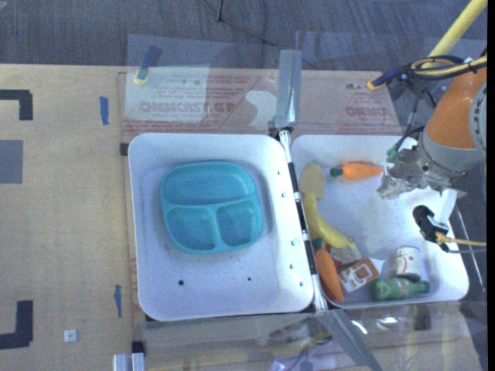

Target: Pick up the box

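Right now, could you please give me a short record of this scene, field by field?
left bin: holds a blue divided plate
right bin: holds all the small items
box: small, lying near the right bin's front wall, beside a carrot
other items: banana, second carrot, green bottle, small can
claw: over the right bin's far right part, apart from the box
box picked up: not yet
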Robot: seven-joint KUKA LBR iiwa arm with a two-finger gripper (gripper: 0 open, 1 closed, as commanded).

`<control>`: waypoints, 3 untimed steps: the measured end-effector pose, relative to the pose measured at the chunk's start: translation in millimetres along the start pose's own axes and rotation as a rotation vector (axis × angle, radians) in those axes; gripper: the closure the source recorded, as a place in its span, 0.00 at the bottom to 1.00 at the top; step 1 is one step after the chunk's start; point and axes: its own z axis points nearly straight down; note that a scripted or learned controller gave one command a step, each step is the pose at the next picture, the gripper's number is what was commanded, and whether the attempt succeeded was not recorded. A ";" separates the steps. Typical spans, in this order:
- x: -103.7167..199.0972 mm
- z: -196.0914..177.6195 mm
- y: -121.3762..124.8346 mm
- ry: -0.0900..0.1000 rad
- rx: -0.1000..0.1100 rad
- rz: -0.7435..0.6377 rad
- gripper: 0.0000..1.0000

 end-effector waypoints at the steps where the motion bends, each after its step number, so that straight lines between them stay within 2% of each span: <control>1: 0.1 0.1 0.0 0.000 0.000 0.000 0.00; 2: 0.1 0.1 0.0 0.000 0.000 0.000 0.00; 3: -15.9 10.9 -3.0 0.013 0.007 -0.130 0.00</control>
